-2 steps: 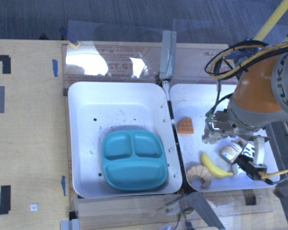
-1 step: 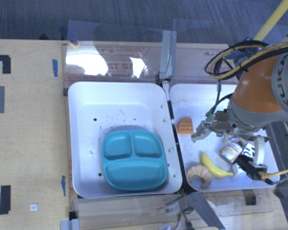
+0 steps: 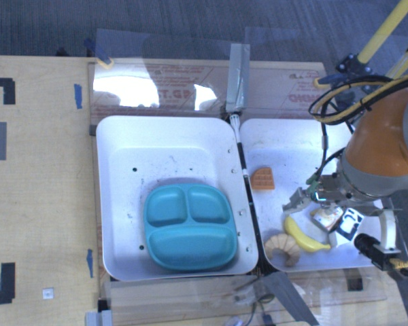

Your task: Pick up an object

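Camera view: fixed overhead, slanted, looking down on both bins.
Floor: dark blue-grey carpet across the top, behind the bench.
Bench (image 3: 34, 202): light wood top, black square marks and bits of blue tape on the left part.
Back panel (image 3: 190, 87): brown board with red print, behind the bins, under a glary clear sheet; a grey strip stands upright at the seam between the bins.
Left bin (image 3: 115, 141): shallow, white, speckled floor with a faint purple smear near the middle.
Right bin (image 3: 285, 141): shallow, white, touching the left bin along a dark divider.
Arm (image 3: 381, 148): comes in from the right, orange band over grey wrist, black and yellow cables looped above it.
Tray (image 3: 189, 227): teal, three compartments, flat in the near half of the left bin.
Gripper (image 3: 319, 202): low over the right bin's near right part, just above and right of the banana; can't tell how the tips are set, nothing seen between them.
Banana (image 3: 304, 237): yellow, curved, lying on the right bin floor near the front edge.
Croissant (image 3: 283, 248): tan, just left of the banana, touching or nearly so, by the front left corner.
Waffle (image 3: 262, 179): small orange-brown piece, near the divider, well apart from the banana.
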Robot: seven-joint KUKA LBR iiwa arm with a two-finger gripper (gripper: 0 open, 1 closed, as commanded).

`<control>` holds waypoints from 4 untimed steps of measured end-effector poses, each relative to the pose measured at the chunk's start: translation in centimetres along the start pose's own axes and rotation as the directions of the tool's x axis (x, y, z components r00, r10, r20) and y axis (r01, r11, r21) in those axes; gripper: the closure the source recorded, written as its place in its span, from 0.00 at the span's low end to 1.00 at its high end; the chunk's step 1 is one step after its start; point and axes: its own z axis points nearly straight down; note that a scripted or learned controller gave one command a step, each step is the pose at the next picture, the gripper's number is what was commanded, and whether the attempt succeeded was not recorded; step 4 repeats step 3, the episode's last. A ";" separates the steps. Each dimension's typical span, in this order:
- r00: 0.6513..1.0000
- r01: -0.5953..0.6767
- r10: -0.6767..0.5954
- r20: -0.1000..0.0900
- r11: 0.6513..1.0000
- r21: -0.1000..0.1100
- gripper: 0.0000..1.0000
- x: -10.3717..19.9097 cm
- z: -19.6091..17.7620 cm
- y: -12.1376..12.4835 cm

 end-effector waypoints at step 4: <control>1.000 0.013 -0.013 0.001 1.000 -0.008 1.00 3.3 -6.4 0.1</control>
